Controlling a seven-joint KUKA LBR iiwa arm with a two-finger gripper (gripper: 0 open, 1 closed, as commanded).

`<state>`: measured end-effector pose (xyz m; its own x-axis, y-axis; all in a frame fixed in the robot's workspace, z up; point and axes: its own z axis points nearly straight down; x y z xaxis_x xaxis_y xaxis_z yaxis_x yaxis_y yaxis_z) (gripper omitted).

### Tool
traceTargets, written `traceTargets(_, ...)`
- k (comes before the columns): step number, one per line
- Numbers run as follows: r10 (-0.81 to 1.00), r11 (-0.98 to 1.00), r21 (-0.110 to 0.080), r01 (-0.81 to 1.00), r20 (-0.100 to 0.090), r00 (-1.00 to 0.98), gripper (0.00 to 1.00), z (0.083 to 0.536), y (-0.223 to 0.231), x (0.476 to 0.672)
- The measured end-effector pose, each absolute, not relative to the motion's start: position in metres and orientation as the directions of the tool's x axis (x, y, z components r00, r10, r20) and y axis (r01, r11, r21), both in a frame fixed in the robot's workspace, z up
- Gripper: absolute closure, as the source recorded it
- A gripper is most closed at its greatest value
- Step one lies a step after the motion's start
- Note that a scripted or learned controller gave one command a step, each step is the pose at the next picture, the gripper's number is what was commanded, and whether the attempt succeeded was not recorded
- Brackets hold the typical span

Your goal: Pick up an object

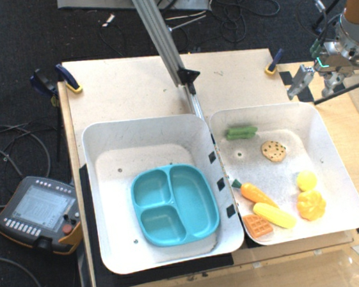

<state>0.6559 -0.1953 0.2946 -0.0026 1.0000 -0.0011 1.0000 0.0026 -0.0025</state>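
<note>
The right bin (pixel 335 154) holds toy food: a green bean (pixel 241 132) at the far side, a speckled cookie (pixel 274 151) near it, a carrot (pixel 256 192), a banana (pixel 274 215) and a ridged waffle (pixel 258 226) at the near left, and two yellow lumps (pixel 309 195) to the right. All lie apart from the walls, with nothing over them. The left bin (pixel 106 180) carries a smooth teal plastic tray (pixel 173 204) with three compartments. The gripper (pixel 319 80) hangs beyond the right bin's far right corner, over the worktop (pixel 128 87), partly cut off; whether its jaws are open or closed cannot be told. A metal pole (pixel 161 39) slants across the far side.
</note>
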Motion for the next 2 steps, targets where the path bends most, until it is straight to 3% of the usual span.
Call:
traceTargets(1, 1.000, 0.000, -0.006, 1.000, 0.000, 0.000, 0.00, 0.249, -0.199, 0.650)
traceTargets(2, 1.000, 0.003, -0.005, 1.000, 0.001, -0.003, 0.00, 0.189, -0.197, 0.658)
